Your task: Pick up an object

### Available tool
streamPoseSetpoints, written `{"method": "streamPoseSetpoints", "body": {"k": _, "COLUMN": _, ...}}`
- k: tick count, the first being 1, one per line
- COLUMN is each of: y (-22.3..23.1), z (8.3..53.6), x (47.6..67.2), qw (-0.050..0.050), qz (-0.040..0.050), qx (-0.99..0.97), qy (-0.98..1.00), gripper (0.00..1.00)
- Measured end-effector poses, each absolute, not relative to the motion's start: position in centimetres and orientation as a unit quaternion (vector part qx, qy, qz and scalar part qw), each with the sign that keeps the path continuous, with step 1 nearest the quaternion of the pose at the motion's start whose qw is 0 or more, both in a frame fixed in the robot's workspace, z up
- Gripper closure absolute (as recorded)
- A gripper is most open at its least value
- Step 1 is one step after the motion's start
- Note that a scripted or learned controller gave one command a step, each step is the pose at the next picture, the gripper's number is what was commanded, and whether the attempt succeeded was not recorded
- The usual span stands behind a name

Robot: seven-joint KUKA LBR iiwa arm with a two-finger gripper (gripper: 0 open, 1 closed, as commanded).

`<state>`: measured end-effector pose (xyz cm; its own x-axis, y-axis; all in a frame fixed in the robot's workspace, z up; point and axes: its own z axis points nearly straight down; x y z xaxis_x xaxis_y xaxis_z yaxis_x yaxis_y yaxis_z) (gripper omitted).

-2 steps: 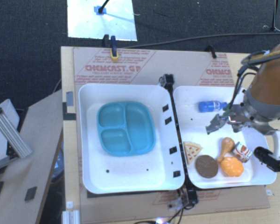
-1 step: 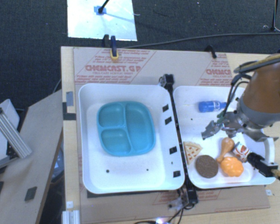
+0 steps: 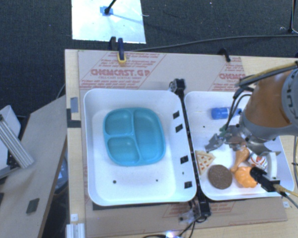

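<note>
My gripper hangs low over the middle of the right bin, reaching in from the right under the grey and orange arm. Just below it lies a pizza-slice toy. A brown round cookie sits near the bin's front edge. To its right lie an orange lumpy toy and an orange carrot-like piece, partly under the wrist. A white and orange item peeks out beside them. A blue cylinder rests at the bin's back. I see nothing held in the gripper.
The left bin holds a light blue divided plate. A black-clipped wall separates the two bins. The arm's body covers the right bin's right side.
</note>
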<state>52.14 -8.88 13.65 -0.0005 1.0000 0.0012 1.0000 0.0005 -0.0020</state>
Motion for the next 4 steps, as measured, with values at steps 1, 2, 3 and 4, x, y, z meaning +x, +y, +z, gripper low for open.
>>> {"method": "streamPoseSetpoints", "body": {"k": 1, "y": -9.0, "z": 15.0, "x": 52.2, "qw": -0.001, "qz": -0.0010, "qx": -0.707, "qy": -0.707, "gripper": 1.00}}
{"method": "streamPoseSetpoints", "body": {"k": 2, "y": -9.3, "z": 19.3, "x": 52.7, "qw": -0.002, "qz": -0.0015, "qx": -0.706, "qy": -0.708, "gripper": 1.00}}
{"method": "streamPoseSetpoints", "body": {"k": 3, "y": -9.3, "z": 24.7, "x": 52.9, "qw": -0.003, "qz": -0.0024, "qx": -0.706, "qy": -0.709, "gripper": 1.00}}
{"method": "streamPoseSetpoints", "body": {"k": 4, "y": -4.4, "z": 23.5, "x": 54.3, "qw": 0.000, "qz": -0.0012, "qx": -0.704, "qy": -0.710, "gripper": 1.00}}
